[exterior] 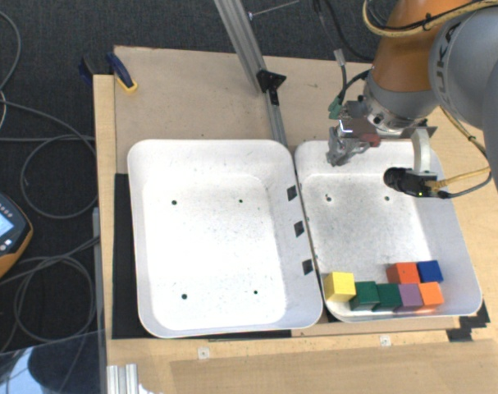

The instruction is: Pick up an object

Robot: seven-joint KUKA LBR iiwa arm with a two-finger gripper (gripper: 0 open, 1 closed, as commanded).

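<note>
Several small blocks lie packed along the near edge of the right bin (445, 228): a yellow block (340, 285), two green blocks (376, 295), a purple block (411, 295), two orange blocks (430, 293) and a blue block (429, 271). My gripper (341, 152) hangs over the far left corner of that bin, well apart from the blocks. Nothing shows between its fingers.
The left bin (150, 220) sits beside the right one, with black clips (299, 228) along the seam. A slanted metal rail (247, 43) crosses the bench behind the bins. A black cable and yellow wire (421, 183) trail from the wrist over the right bin.
</note>
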